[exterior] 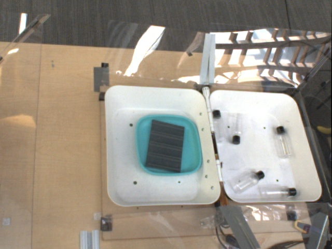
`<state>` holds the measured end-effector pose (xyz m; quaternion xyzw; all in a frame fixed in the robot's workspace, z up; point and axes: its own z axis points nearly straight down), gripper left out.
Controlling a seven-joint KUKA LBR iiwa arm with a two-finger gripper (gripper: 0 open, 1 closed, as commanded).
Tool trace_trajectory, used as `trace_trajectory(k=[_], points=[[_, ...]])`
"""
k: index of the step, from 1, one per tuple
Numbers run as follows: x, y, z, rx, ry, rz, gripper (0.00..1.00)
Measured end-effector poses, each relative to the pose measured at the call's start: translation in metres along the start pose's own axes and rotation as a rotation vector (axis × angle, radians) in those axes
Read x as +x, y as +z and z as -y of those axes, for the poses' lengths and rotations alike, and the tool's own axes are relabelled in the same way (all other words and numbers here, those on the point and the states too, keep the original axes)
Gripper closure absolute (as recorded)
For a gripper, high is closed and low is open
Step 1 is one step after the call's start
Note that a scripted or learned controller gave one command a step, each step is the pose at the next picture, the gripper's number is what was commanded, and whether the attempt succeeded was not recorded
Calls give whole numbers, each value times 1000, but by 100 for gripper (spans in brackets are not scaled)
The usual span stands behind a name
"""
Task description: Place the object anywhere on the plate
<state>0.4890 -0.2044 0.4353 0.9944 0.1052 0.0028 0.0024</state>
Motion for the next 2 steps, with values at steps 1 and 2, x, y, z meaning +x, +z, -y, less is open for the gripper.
trace_trajectory(k=[1,2], points=[[0,0,0,0,0,0,0],[0,0,0,0,-1,0,0]])
